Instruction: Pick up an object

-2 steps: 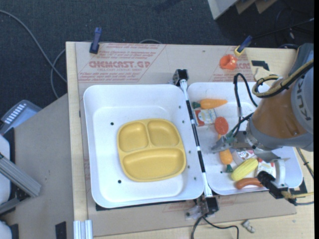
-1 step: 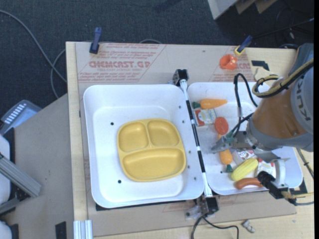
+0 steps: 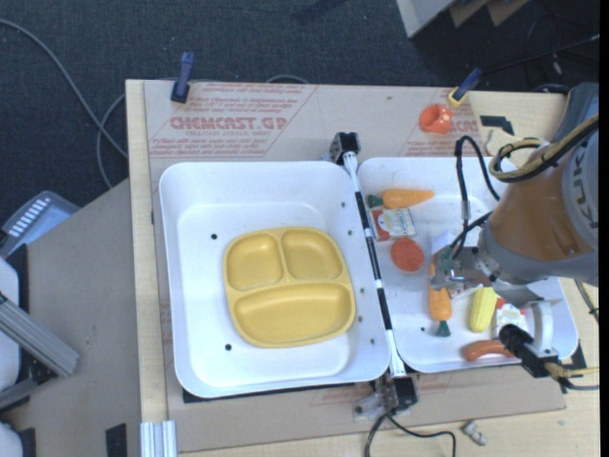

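My gripper [image 3: 445, 272] hangs low over the middle of the right bin [image 3: 419, 350], reaching in from the right. Just below it lies a small orange carrot [image 3: 439, 305] with a green tip; whether they touch is hidden. A red tomato [image 3: 407, 254] sits just to the gripper's left. A yellow corn cob [image 3: 482, 308] lies to its lower right, and a reddish sausage [image 3: 485, 350] near the bin's front edge. A larger carrot [image 3: 406, 198] and a small red and white packet [image 3: 395, 223] lie at the bin's far left side.
The left bin [image 3: 190, 255] holds a yellow three-compartment plate [image 3: 288, 285]. The arm's bulky grey and orange body [image 3: 542, 227] covers the right bin's right part. An orange object [image 3: 435, 118] and clamps [image 3: 181, 76] sit on the board behind the bins.
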You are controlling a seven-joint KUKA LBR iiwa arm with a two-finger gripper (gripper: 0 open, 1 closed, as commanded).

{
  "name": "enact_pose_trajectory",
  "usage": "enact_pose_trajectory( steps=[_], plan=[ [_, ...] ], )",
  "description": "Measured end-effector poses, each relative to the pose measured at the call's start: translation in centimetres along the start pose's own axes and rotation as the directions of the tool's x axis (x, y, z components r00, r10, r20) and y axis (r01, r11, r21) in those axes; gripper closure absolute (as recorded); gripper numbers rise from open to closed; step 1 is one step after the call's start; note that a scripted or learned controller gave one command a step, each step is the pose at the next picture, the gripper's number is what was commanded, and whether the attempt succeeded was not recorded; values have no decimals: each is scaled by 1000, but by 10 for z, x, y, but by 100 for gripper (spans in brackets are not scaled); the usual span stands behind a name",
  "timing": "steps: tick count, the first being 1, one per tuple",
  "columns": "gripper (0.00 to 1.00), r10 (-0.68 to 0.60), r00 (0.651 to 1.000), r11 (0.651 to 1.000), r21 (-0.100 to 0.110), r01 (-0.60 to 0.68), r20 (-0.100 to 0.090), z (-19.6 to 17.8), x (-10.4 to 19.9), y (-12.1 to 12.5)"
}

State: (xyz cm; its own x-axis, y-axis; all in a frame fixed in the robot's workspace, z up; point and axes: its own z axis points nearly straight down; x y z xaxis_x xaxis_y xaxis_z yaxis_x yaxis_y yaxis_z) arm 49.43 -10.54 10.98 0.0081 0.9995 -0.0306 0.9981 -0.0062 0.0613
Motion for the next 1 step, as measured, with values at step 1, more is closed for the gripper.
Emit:
enact_pose_trajectory(
  steps=[1],
  plan=[
    [100, -7, 1000, 998, 59, 9, -31, -111, 21, 41]
  ],
)
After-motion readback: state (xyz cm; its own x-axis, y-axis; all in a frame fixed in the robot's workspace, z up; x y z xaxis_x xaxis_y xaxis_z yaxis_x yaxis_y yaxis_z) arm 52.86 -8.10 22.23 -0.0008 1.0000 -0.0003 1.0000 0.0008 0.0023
